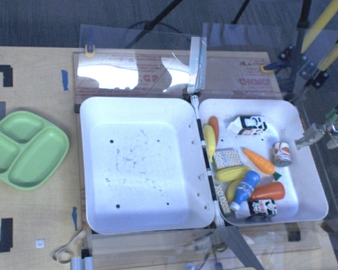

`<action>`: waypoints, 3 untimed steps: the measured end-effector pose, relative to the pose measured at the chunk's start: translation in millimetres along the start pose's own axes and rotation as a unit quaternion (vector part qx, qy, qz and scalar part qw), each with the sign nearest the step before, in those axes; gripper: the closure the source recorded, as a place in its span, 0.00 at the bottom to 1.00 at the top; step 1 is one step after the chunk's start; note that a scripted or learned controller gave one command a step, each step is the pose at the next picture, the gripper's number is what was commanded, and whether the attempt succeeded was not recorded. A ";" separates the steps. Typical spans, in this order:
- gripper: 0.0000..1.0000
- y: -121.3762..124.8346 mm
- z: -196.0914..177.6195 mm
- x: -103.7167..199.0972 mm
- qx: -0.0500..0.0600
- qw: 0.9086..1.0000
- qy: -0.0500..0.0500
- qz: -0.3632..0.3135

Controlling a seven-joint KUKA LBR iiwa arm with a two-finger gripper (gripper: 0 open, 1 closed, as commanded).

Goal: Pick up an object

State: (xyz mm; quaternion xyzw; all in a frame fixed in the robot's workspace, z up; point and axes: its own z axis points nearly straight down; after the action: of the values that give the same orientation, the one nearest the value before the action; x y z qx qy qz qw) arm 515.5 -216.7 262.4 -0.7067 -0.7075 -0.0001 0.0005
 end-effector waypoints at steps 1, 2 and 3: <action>0.00 90.6 86.5 45.1 -0.001 1.000 -0.001 0.002; 0.00 48.9 148.2 47.1 -0.005 0.997 0.003 -0.083; 0.00 16.6 172.8 76.4 -0.007 1.000 -0.003 -0.026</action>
State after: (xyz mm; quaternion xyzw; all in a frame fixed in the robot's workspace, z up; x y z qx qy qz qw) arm 532.0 -140.1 89.7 -0.6880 -0.7257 -0.0032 -0.0066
